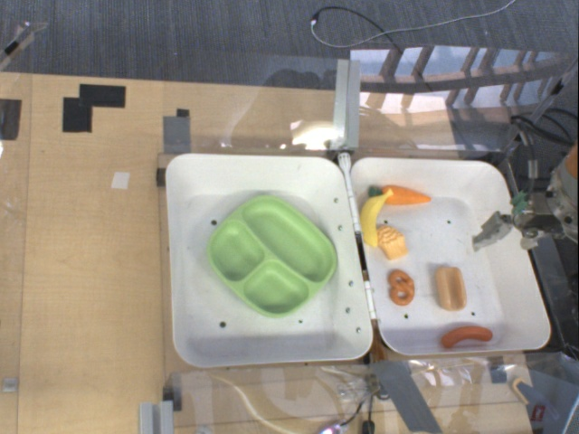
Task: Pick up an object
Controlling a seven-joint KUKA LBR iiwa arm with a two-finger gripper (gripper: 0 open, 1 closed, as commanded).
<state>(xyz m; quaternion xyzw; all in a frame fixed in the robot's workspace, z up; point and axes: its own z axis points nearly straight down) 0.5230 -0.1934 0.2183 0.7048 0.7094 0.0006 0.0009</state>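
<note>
The right bin (507, 325) holds several toy foods. An orange carrot (404, 195) and a yellow banana (373, 213) lie near its top left corner, with a small yellow-orange block (392, 241) just below them. A brown pretzel (402, 286) and a tan bun (450, 287) lie lower down, and a red sausage (467, 336) rests by the front wall. My gripper (508, 233) hangs over the bin's right side, open, with nothing between its fingers. It is well right of the food and above the bun.
The left bin (190, 333) holds a green divided plate (271, 253). A metal divider (355, 242) runs between the two bins. Cables and a frame stand behind the right bin, and the wooden bench spreads to the left.
</note>
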